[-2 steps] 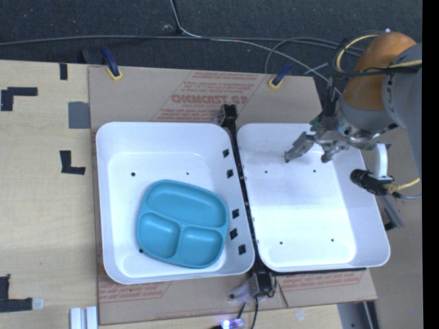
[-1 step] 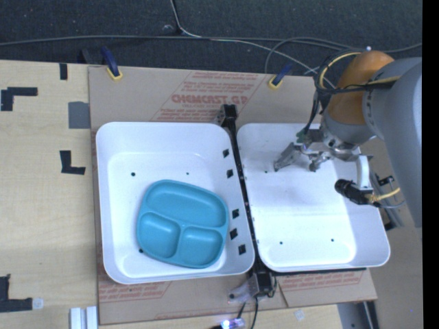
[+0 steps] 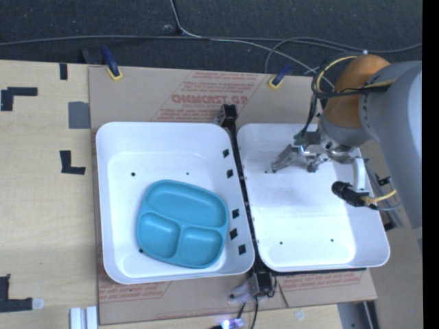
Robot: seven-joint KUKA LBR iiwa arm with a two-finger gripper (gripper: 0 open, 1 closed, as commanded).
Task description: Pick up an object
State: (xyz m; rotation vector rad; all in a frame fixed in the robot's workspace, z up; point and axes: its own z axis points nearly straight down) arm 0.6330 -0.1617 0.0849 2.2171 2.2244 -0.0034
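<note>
- A dark carpeted floor (image 3: pixel 82 12) is seen along the top, with a thin cable (image 3: pixel 206 34) running across it.
- A light wooden bench (image 3: pixel 41 184) is shown below, marked with black tape pieces.
- A brown cardboard sheet (image 3: pixel 199 94) with red print is laid on the bench, held at its top edge by two clips.
- Two shallow white bins are set side by side on the cardboard, touching along a black centre seam.
- The claw (image 3: pixel 285 160) is positioned over the upper part of the right bin (image 3: pixel 309 232), tips pointed left toward the seam.
- The claw is seen spread open, with nothing between its two fingers.
- The grey arm (image 3: pixel 398 129) with its orange band (image 3: pixel 357 77) is located to the right of the claw and just above it.
- A blue divided plate (image 3: pixel 182 223) is lying flat in the left bin (image 3: pixel 130 149), well to the left of the claw and lower in the view.
- Three compartments are visible in the plate: one wide at the top, two smaller below.
- The plate is kept well apart from the claw, on the far side of the seam.
</note>
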